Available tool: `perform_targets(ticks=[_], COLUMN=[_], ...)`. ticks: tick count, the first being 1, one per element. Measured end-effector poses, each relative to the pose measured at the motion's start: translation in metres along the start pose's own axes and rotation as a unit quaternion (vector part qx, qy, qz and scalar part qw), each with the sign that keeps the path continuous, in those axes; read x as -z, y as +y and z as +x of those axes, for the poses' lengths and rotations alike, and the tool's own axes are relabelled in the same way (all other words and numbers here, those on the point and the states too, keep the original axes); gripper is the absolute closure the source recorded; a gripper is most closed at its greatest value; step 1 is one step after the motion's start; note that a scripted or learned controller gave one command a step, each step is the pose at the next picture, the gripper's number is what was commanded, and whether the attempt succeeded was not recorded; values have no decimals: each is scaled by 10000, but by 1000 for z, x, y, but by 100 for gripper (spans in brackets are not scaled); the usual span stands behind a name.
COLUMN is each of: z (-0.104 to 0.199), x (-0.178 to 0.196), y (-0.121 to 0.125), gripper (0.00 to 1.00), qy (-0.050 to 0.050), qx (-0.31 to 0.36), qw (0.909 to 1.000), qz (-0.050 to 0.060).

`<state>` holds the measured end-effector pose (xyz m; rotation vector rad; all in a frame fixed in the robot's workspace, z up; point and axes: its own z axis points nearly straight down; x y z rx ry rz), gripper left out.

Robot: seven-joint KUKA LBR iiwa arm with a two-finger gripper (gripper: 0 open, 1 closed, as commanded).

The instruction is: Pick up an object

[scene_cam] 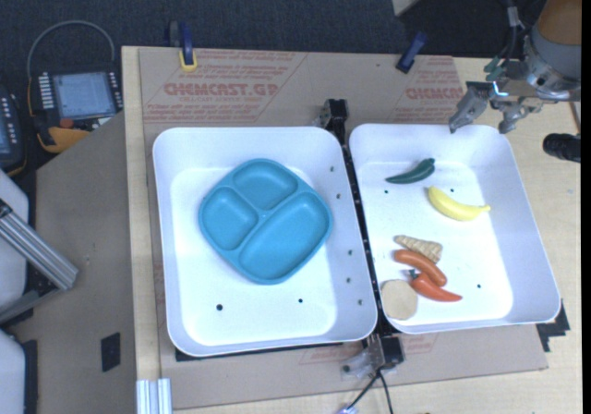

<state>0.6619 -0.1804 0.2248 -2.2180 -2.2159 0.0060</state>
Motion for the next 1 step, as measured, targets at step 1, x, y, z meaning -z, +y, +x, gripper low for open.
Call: perform_targets(ticks=[1], z=[0], x=[4], y=[1], gripper=[0], qy=[-8], qx=[6], qw=[10000], qz=[-32])
